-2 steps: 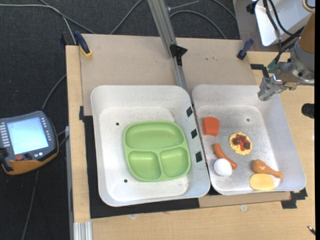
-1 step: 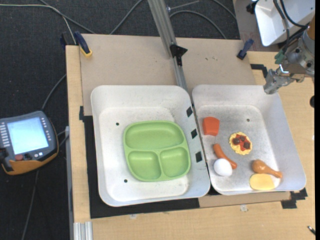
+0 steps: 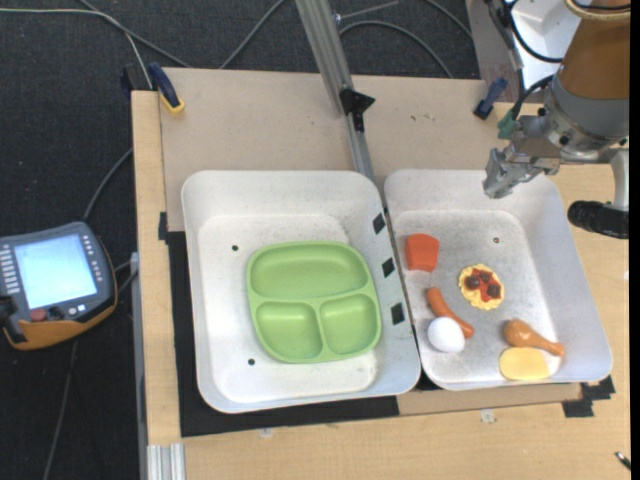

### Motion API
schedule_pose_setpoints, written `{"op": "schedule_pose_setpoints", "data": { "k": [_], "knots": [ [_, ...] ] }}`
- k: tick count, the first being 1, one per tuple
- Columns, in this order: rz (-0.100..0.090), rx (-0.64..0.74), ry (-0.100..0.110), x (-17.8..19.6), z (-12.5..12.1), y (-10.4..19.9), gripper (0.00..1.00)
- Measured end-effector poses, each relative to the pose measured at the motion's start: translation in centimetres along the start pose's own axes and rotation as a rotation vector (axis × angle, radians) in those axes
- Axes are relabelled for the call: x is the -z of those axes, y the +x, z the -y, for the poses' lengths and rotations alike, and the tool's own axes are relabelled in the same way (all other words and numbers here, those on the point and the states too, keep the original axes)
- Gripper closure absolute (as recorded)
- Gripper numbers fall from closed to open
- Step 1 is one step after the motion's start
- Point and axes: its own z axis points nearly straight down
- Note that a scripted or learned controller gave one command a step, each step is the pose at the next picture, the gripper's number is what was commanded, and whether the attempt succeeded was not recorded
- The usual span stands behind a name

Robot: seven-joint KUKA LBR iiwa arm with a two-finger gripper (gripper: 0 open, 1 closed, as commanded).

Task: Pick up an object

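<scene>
We can't tell how open our gripper (image 3: 499, 182) is, hovering upper right over the right bin (image 3: 580, 268); orange cup (image 3: 422, 252) sits lower left

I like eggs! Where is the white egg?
The white egg lies in the right bin, near its front edge, touching the carrot-like stick and left of the drumstick.

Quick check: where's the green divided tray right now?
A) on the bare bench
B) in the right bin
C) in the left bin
C: the green tray lies flat in the left bin; the toy food sits in the right bin.
</scene>
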Motion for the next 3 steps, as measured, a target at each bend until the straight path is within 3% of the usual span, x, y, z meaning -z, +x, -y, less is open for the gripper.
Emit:
{"op": "schedule_pose_setpoints", "data": {
  "k": [2,3],
  "knots": [
    [0.000,0.001,0.001,-0.7,2.1,11.1,1.00],
    [0.001,-0.001,0.002,-2.2,3.2,15.3,1.00]
  ]
}}
